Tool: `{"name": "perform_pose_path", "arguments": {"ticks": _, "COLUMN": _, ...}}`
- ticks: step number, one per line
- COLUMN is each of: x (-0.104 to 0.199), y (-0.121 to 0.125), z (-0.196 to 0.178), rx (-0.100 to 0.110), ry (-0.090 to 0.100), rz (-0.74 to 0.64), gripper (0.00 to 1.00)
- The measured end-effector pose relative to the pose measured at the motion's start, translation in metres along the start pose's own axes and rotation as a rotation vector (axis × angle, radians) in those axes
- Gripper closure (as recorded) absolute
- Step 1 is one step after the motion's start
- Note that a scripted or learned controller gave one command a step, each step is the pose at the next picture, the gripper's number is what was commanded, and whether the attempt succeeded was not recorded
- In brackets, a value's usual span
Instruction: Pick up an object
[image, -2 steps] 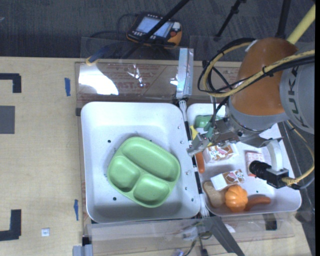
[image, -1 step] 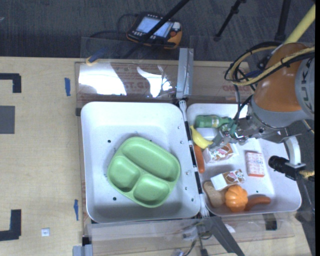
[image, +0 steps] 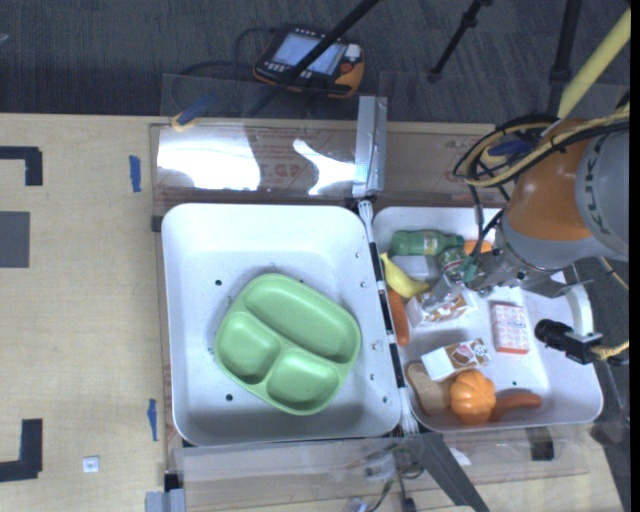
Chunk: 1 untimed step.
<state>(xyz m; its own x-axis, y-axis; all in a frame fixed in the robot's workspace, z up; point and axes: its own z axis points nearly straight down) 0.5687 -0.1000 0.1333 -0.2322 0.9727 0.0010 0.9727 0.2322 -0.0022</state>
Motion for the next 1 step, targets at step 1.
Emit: {"name": "perform_pose_path", "arguments": {"ticks": 1, "x": -0.0387, "y": 0.0486, "z": 0.0474, "rx": -0.006, "ry": -0.004, "rz": 0.161, "gripper": 0.00}}
